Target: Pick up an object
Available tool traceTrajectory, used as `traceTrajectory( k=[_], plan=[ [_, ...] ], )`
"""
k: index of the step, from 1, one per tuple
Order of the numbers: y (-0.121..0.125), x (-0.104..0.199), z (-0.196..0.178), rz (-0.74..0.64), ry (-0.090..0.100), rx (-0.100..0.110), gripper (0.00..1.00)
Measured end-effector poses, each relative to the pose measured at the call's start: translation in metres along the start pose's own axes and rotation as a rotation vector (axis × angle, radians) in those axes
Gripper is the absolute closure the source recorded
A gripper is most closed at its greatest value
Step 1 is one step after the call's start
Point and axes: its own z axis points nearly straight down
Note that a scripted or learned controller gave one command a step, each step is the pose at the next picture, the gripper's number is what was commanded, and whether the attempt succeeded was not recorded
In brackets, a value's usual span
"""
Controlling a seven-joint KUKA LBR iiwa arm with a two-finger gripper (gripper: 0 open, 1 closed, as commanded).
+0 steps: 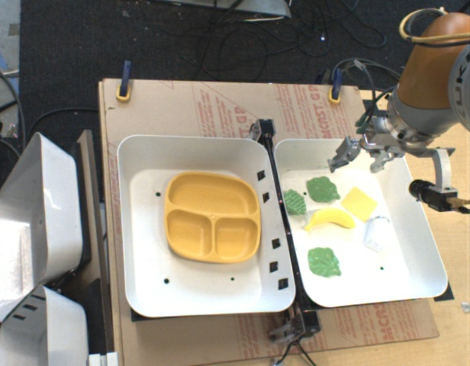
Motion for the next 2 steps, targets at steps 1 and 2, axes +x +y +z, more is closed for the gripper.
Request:
traceTrajectory(
  k=[1,2],
  plan=[
    [0.004,0.002,0.063,0.002,0.001,0.006,0.00],
    [0.008,-0.004,0.124,0.003,0.000,0.006,0.00]
  ],
)
